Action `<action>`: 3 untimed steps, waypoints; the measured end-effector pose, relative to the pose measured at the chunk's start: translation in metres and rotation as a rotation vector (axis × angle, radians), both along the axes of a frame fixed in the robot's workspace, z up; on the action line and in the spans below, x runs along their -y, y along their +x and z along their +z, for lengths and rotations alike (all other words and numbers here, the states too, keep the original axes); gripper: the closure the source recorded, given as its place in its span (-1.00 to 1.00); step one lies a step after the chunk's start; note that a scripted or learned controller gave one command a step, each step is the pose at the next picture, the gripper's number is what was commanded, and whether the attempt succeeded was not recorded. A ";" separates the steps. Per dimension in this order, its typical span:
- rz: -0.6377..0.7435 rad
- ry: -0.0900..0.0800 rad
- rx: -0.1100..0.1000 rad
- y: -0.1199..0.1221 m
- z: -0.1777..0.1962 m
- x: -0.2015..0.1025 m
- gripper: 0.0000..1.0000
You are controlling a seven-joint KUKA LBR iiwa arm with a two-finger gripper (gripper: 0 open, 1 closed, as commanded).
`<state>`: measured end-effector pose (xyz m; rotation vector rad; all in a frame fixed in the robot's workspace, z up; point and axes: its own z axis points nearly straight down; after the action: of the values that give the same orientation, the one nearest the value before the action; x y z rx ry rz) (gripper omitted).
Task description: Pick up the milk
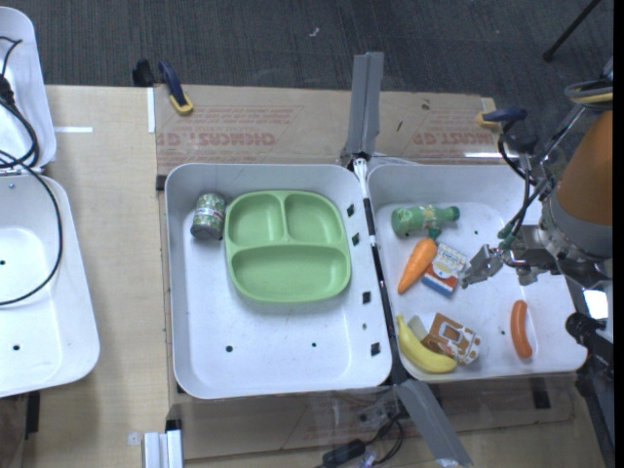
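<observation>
Banana (423,350) and brown carton (454,337) along the right bin's (478,191) near edge. Milk (445,268) mid-bin, touching the carrot (417,264), long axis slanting toward the near-left corner. Gripper (485,264) just right of it, fingers parted, holding nothing.

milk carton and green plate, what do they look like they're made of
Milk carton: looks like printed paperboard or plastic, a small flat-sided box with white, red and blue panels. Green plate: likely moulded plastic, one uniform matte colour with smooth rounded dividers.
</observation>
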<state>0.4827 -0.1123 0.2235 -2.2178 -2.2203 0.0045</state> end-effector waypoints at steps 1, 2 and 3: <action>-0.014 -0.001 0.008 -0.004 -0.103 0.002 -1.00; -0.137 0.000 0.000 -0.006 -0.133 -0.020 -1.00; -0.143 -0.002 0.004 -0.005 -0.123 -0.019 1.00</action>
<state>0.4779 -0.0937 0.1002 -2.3738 -2.0589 0.0012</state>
